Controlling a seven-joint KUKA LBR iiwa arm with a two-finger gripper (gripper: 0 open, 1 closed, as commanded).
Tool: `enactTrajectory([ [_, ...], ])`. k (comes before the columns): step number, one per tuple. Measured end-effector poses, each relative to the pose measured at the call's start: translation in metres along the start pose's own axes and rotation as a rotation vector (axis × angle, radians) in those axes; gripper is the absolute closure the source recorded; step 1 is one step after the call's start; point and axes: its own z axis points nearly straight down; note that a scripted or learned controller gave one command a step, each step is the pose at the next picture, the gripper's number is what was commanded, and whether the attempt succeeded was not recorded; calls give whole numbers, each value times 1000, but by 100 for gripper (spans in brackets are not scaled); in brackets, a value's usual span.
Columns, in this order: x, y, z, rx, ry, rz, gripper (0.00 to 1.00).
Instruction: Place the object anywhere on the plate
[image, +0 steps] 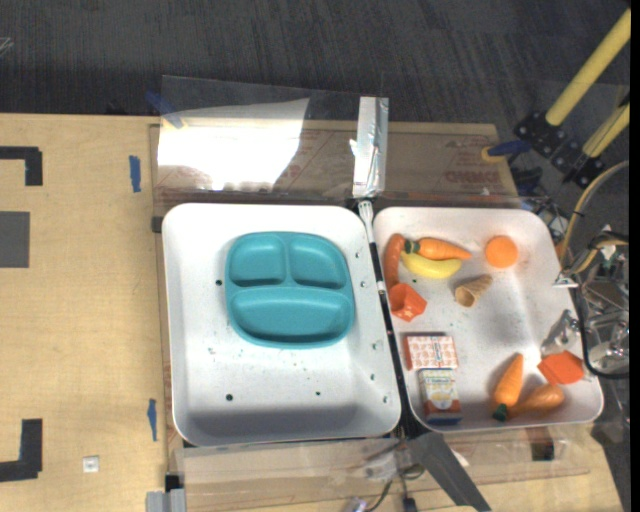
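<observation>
So nothing was on the plate (290, 290) at this point. It was a teal plastic one, rounded, with three moulded sections (two small up top, one wide below), sitting a bit above the middle of the left bin (200, 400).

All the toy food was over in the right bin (530, 300). I honestly couldn't tell which piece was meant to be "the object". Nearest the gripper (585, 335) was a blocky orange chunk (562, 368) by the bin's right wall, too stubby to have a real long axis. Just left of it was a carrot (508, 380), lying diagonally with its green top toward the lower left and its tip toward the upper right. A brownish-orange oblong piece (541, 400) lay beside it, close to level.

Up top, a second carrot (442, 248) lay nearly sideways, green end left, resting against a yellow banana (430, 266). There was also an orange ball (501, 251), a tan cone (473, 291), a red piece (407, 300), a printed carton (431, 351) and a small juice box (439, 392).

The gripper was a shiny metal tangle at the right edge, and I couldn't tell if it was clamped or released.

Both bins were smooth white plastic with dark specks, on a plywood bench (70, 300) with blue tape bits, dark floor behind.
</observation>
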Motion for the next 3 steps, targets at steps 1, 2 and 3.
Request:
enactTrajectory([
  [1,-4,-2,-12,9,-5,-4,100],
  [2,-4,-2,8,-1,0,212,100],
  [3,-7,-4,-4,7,-5,210,100],
])
